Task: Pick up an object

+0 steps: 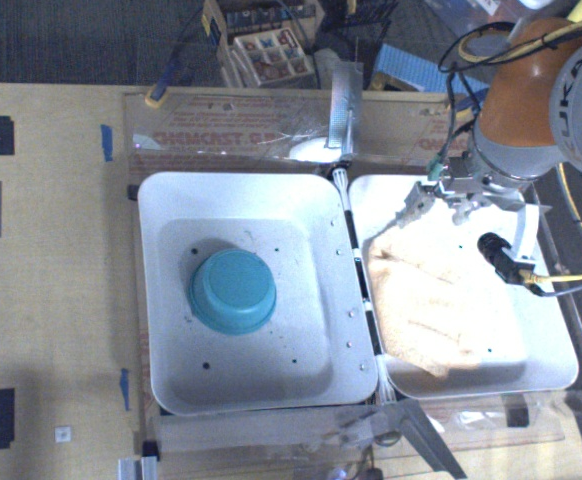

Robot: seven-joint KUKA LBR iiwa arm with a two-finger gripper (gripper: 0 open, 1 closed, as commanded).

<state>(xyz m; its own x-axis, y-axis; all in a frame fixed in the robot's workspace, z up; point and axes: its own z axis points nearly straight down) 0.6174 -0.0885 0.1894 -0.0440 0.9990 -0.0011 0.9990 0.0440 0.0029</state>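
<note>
Clutter of boxes and cables sits behind our wooden bench (51, 298), and up front we've got the two white bins next to each other. Our left bin (171, 203) has a teal bowl (233, 290) sitting upside down near its middle, nothing touching it. Over the right bin (551, 368) the arm (531, 98) hangs with the gripper (439, 206) above that bin's far left corner, fingers spread apart and nothing between them, well away from the bowl.
</note>
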